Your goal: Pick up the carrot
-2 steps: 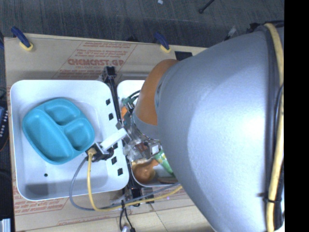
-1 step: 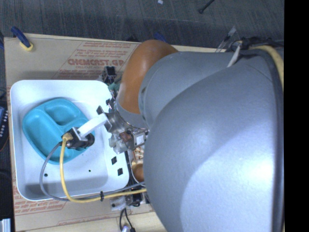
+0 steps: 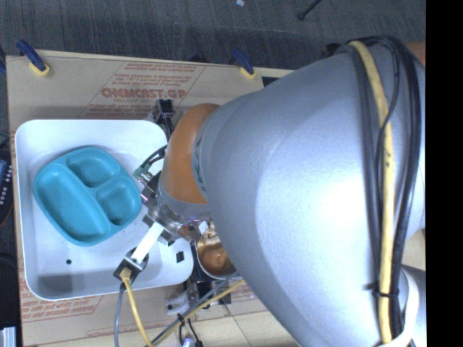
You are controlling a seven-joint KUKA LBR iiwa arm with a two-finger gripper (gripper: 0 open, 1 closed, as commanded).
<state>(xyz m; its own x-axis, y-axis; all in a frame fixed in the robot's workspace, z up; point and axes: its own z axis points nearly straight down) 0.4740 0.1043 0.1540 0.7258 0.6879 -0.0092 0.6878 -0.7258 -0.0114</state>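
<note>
Left white bin (image 3: 29,194) on the desk (image 3: 145,85) holds a teal divided plate (image 3: 87,194), lying tilted toward the bin's left side. Grey arm (image 3: 304,194) with orange band (image 3: 181,161) covers the right bin; tool (image 3: 170,230) sits at the left bin's right edge. Carrot location cannot be told, possibly an orange-brown patch (image 3: 213,255) under the wrist.

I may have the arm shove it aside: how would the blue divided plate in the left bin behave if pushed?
The blue divided plate looks like moulded plastic, so probably stiff and light. It lies flat and low on the white bin floor, so it would likely slide rather than tip. Its glossy surface may be slippery to grip.
</note>
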